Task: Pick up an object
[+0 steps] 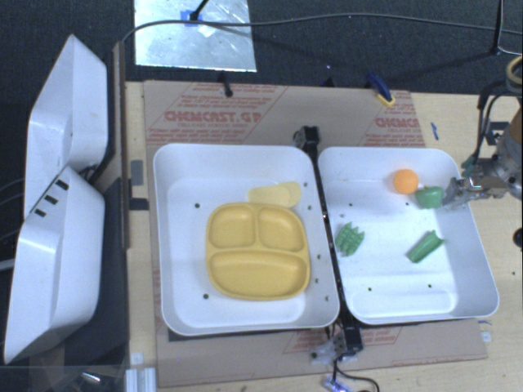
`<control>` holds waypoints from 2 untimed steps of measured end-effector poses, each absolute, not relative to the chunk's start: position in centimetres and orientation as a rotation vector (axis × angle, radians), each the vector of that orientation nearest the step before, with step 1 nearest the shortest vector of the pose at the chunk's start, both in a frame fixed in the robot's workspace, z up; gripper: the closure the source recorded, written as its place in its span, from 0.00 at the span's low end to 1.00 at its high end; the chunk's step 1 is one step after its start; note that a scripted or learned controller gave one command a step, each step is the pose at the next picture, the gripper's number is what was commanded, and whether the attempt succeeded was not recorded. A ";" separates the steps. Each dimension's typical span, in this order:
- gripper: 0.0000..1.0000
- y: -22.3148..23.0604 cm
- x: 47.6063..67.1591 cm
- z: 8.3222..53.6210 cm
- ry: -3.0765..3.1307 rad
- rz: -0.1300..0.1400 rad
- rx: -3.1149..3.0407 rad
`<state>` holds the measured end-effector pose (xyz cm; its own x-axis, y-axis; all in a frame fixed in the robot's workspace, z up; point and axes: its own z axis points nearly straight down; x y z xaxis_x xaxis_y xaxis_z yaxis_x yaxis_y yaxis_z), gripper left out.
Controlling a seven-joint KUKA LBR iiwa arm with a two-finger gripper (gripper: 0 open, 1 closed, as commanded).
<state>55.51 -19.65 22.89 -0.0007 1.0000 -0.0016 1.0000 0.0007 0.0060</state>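
My gripper (pixel 448 194) reaches in from the right over the right bin (pixel 409 309), near its upper right corner. A small green piece (pixel 429 196) sits at the fingertips, and the fingers look shut on its right end. An orange ball (pixel 405 180) lies just to the upper left of that piece. Lower in the same bin are a green block (pixel 425 247) and a green spiky toy (pixel 349 239).
The left bin (pixel 180 300) holds a yellow divided plate (pixel 257 250) and a pale yellow flat piece (pixel 275 193) above it. A black clamp (pixel 309 137) sits on the seam between the bins. White housings (pixel 57 194) stand at the far left.
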 end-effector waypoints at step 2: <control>1.00 -14.1 55.0 24.7 2.227 0.001 2.217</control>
<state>54.96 -14.13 24.67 -0.0047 1.0000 0.0012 1.0000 0.0047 0.0001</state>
